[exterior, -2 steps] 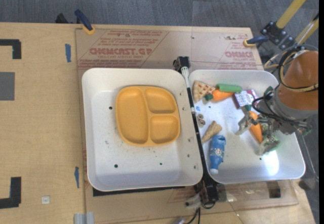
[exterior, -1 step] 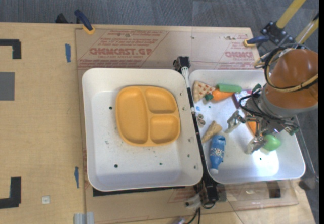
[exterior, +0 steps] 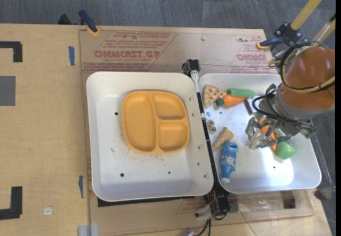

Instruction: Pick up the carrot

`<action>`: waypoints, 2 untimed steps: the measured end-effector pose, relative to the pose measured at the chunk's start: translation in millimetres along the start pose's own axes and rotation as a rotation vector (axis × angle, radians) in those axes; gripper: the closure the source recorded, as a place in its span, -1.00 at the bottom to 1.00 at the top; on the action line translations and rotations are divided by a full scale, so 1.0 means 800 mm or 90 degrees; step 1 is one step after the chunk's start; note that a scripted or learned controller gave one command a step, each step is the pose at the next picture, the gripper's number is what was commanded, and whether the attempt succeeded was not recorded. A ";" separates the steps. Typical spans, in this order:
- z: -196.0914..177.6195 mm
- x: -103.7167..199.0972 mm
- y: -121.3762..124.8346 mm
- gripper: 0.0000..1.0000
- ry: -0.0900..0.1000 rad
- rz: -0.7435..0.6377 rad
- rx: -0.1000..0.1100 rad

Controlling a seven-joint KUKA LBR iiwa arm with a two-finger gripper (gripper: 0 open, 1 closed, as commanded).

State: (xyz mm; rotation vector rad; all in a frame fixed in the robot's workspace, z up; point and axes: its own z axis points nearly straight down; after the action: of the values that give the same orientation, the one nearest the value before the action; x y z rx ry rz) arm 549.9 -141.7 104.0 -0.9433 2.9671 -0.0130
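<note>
The small orange toy carrot with a green leafy top (exterior: 234,97) lies on its side near the twelve o'clock edge of the right white bin (exterior: 303,179), its green end pointing toward three o'clock, just beside a tan waffle-patterned pizza slice (exterior: 213,95) at its nine o'clock. It looks like light, rigid plastic, smooth and tapered, so it could slip from a pinch; my judgement is that a hold across the thicker orange body, fingers closing across its short axis, would suit best.

The gripper (exterior: 265,133) hangs lower in the same bin, toward the carrot's five o'clock, over a cluttered spot with a round green toy fruit (exterior: 286,149) and some orange bits; whether it is spread or closed I cannot tell.

The bin's rim runs close behind the carrot at twelve o'clock, and the pizza slice crowds its tip, leaving scant room there. Open bin floor lies at the carrot's six o'clock, with a beige cone-shaped toy (exterior: 222,137) and a blue bottle (exterior: 228,161) farther off toward seven o'clock. The left bin holds an orange divided plate (exterior: 155,121).
</note>
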 end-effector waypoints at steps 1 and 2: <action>-0.105 -0.051 0.113 1.00 0.007 -0.130 -0.010; -0.206 -0.010 0.037 1.00 0.008 -0.242 -0.007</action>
State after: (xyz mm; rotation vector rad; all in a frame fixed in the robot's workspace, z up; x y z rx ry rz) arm 534.5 -112.8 268.2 -1.4941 2.7504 -0.0111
